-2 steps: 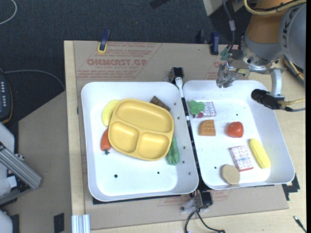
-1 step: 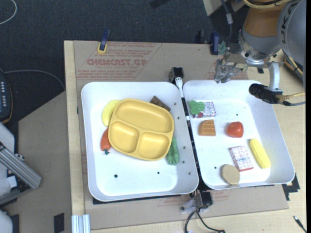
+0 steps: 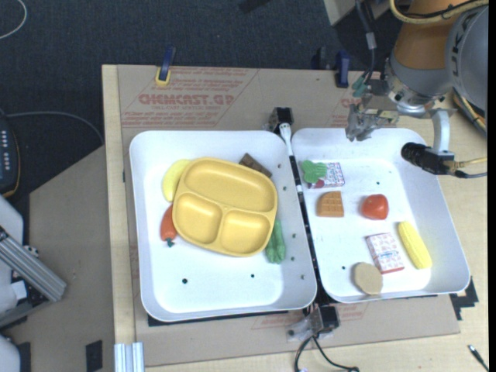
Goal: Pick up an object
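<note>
The gripper (image 3: 361,128), fingers closed on nothing, hangs over the right bin's (image 3: 442,208) far rim. Near that bin's centre sits a toy tomato (image 3: 375,206): likely light, hard and slick, best pinched across its rounded middle.

We list two white bins (image 3: 147,231). Left: yellow divided tray (image 3: 225,206), yellow piece (image 3: 173,178), red-orange item (image 3: 168,225), green leaf (image 3: 276,244), a dark brown scrap (image 3: 254,163), perhaps. Right: green piece (image 3: 313,171), pink-and-white patterned packets (image 3: 385,253), orange waffle (image 3: 330,204), red tomato (image 3: 375,206), yellow corn (image 3: 414,245), tan disc (image 3: 368,278).
</note>
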You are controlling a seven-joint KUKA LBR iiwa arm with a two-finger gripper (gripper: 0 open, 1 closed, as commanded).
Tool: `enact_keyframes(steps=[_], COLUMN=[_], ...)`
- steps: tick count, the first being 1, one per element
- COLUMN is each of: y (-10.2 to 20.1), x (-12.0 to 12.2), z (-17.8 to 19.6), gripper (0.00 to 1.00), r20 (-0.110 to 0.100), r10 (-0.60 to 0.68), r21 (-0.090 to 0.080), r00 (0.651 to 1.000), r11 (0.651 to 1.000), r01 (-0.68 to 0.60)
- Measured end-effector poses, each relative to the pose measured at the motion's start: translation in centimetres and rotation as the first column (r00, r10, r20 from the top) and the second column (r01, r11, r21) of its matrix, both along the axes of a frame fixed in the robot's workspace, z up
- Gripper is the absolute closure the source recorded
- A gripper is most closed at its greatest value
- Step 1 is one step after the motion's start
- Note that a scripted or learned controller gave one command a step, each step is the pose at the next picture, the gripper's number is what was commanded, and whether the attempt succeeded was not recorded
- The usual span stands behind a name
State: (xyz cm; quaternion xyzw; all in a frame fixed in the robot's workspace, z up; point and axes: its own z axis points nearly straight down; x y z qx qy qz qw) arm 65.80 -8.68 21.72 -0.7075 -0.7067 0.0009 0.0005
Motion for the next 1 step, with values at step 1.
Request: enact_keyframes(steps=[1], y=[0.77], x=[-0.32], z=[1.74], gripper=[1.0], r20=[0.006], r10=[0.002], r21=[0.0], r00=[1.0], r11=[1.0], r01=[-0.002])
